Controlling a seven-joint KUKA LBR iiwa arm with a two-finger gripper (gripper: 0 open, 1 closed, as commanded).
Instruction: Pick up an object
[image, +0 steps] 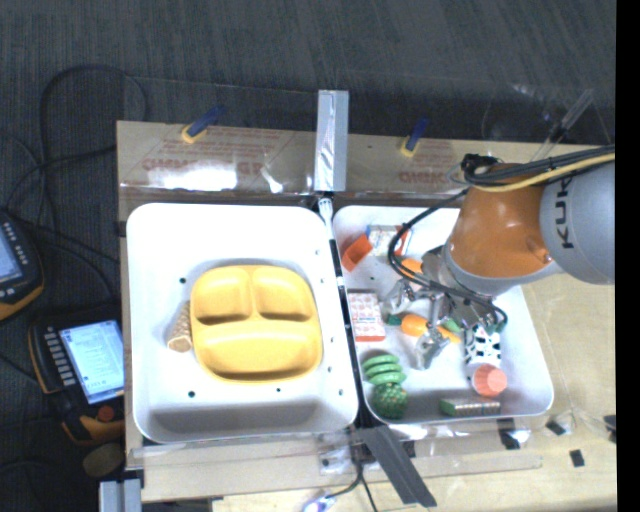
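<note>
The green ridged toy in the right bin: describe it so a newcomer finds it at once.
Start at the right bin, the one the arm reaches into. Follow its left wall toward the near corner; the green ridged toy lies there, below a small printed card. It is the one all-green thing in that bin, banded like a caterpillar, while its neighbours are orange, white or grey.
</note>
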